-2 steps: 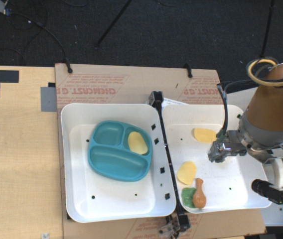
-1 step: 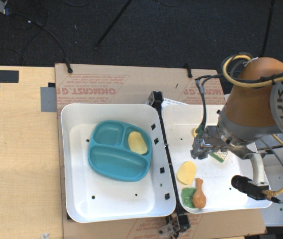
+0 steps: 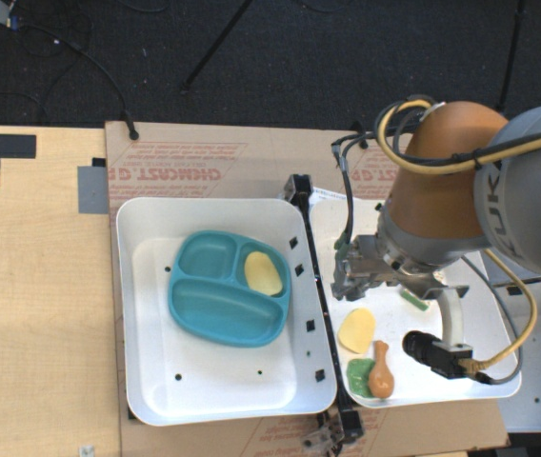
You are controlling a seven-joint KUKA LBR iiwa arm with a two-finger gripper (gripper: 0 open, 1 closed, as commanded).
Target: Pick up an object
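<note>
The robot's jaws (image 3: 354,288) could bump the flat yellow toy slice (image 3: 357,331) and push it away, because it lies so thin. The big grey and orange arm (image 3: 447,193) bends down over the right white bin (image 3: 509,379). The slice sits just below the jaws. I cannot tell how they are set.

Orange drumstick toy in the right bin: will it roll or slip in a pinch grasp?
The drumstick toy looks like smooth moulded plastic, so probably light, stiff, slightly slippery. Its bulbous end may roll; the narrow neck seems the safer grip. It touches a green piece, which may shift.
</note>
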